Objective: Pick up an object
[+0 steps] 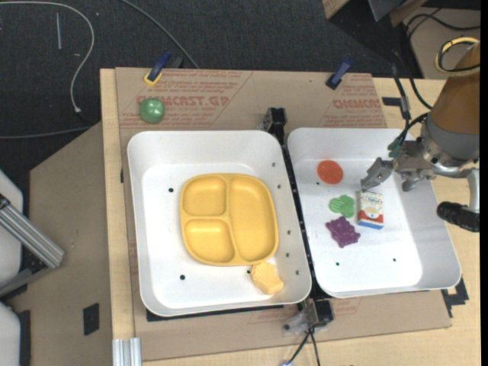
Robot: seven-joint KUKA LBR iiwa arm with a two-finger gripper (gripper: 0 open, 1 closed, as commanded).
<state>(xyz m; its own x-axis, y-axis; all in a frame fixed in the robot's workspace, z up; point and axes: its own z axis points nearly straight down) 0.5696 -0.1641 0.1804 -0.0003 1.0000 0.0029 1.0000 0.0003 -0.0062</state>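
Small white carton with red-blue print (370,209) – light, stiff, probably easy | take across narrow sides | grey two-finger gripper (376,175) at its 12 o'clock – fingers open, empty

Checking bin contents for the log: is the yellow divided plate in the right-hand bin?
No, the yellow plate lies in the left bin; the right bin holds small items instead.

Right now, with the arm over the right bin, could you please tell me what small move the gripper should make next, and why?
Probably a short descent toward the small white carton with red and blue print. The gripper hangs just above its upper end with nothing between its fingers, and the orange round piece, green piece and purple piece lie farther left.
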